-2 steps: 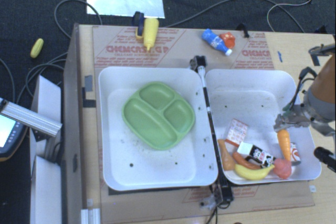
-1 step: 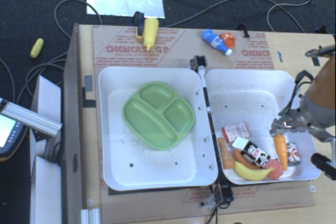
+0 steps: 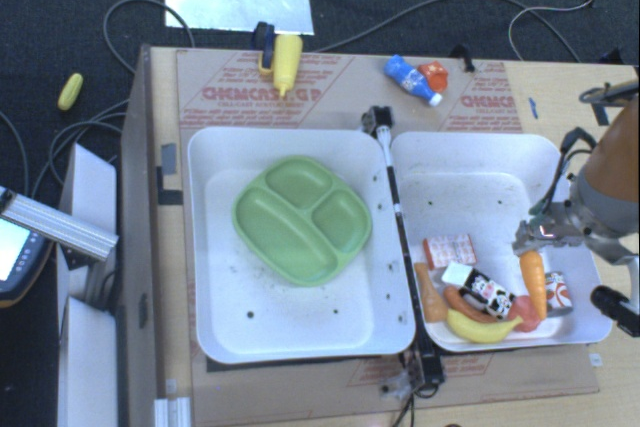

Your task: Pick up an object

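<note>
Grey arm (image 3: 610, 190) cut off at right, pincer (image 3: 540, 233) indistinct above carrot (image 3: 533, 282)

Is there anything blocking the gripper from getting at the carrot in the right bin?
Nothing visible does. The gripper sits just above the top end of the carrot, which lies on top of the pile in the right bin. A banana lies beside it, lower down.

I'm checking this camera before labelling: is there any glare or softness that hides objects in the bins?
In the camera view, light is even and soft, shadows faint; the whole frame is slightly soft; the white right bin looks bright but not blown out; the green plate, carrot and banana read clearly; the gripper is blurred.
</note>
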